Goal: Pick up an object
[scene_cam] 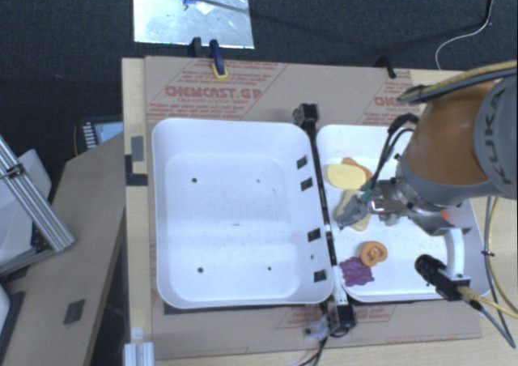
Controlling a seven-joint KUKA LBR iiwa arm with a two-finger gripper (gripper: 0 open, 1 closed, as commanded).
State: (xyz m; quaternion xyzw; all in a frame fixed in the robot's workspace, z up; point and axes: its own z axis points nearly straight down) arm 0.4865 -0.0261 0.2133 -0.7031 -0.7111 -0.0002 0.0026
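Observation:
My gripper [354, 210] hangs low over the left part of the right bin [405, 283], its metal fingers pointing left toward the divider. A pale yellow piece with an orange edge [346, 173] lies just above the gripper. An orange ring-shaped object [373, 253] lies below it, and a purple object [357, 272] sits at the bin's lower left. Nothing visible sits between the fingers, though the view is too small to be sure how they stand.
The left bin [235, 210] is a wide white tray beside the right one. A black divider strip with clips [318, 202] runs between the bins. The arm's grey and orange body [453, 146] covers the right bin's right side.

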